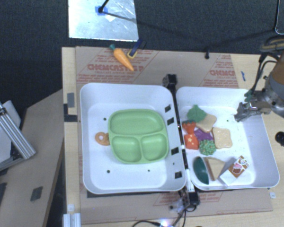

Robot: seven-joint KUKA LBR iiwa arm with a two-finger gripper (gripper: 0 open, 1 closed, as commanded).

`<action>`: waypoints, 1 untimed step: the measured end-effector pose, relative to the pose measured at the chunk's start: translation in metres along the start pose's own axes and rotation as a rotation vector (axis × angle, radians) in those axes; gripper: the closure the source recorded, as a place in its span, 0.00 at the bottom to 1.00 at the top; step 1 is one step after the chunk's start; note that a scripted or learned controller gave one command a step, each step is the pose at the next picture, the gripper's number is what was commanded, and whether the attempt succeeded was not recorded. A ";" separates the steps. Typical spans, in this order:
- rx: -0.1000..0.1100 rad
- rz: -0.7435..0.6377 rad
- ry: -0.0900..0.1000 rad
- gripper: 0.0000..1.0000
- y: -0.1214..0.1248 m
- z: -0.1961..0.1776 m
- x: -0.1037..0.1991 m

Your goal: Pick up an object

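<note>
Approach step: gripper (240, 113), finger state impossible to tell, hangs above right bin (270, 171) edge; next move likely descends toward bread slice (222, 137).

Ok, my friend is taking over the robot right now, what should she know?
Gripper: over the right white bin's far right side, nothing seen in it.
Toy food sits piled in that bin's left half: tan bread slice, green round piece, orange block.
Left white bin has a green divided plate and a small pretzel.
An orange toy carrot lies outside, behind the bins.
Done: nothing picked yet.
Left: lower, grab one object, lift.
</note>
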State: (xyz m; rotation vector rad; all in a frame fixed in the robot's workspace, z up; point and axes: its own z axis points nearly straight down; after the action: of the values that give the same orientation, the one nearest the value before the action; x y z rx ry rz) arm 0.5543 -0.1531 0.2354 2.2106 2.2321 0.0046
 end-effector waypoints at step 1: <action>0.001 0.000 -0.001 1.00 -0.001 0.010 0.052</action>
State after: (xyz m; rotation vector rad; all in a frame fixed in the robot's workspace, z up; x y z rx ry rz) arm 0.5527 -0.1011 0.2254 2.2110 2.2319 0.0024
